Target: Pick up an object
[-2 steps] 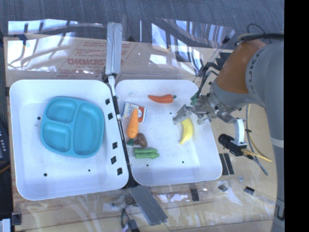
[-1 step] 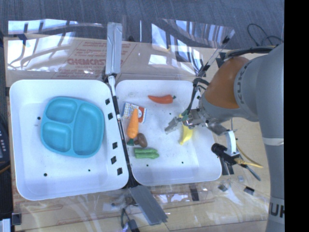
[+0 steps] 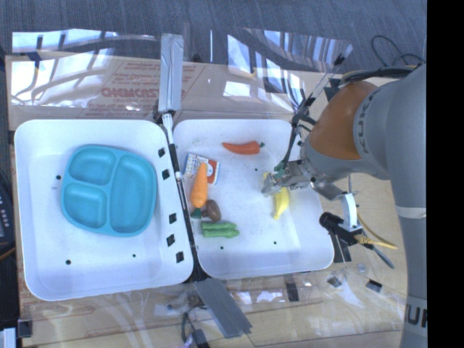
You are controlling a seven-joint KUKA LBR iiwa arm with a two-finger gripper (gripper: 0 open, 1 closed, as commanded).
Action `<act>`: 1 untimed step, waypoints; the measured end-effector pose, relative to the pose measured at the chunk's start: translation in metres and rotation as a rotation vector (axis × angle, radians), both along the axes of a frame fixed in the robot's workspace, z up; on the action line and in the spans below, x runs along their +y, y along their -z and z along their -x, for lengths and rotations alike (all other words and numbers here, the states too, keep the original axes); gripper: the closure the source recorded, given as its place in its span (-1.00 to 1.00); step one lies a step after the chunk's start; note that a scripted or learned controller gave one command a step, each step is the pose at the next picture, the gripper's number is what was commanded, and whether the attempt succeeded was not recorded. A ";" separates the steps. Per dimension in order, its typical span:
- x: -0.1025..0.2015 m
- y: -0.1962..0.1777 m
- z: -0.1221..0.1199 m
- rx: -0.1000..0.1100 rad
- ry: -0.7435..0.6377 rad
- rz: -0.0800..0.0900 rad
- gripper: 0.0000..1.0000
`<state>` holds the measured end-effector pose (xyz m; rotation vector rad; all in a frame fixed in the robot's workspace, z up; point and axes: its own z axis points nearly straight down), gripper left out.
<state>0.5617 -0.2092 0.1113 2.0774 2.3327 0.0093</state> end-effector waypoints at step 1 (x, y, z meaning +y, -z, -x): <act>0.021 -0.070 0.010 0.020 -0.190 -0.006 1.00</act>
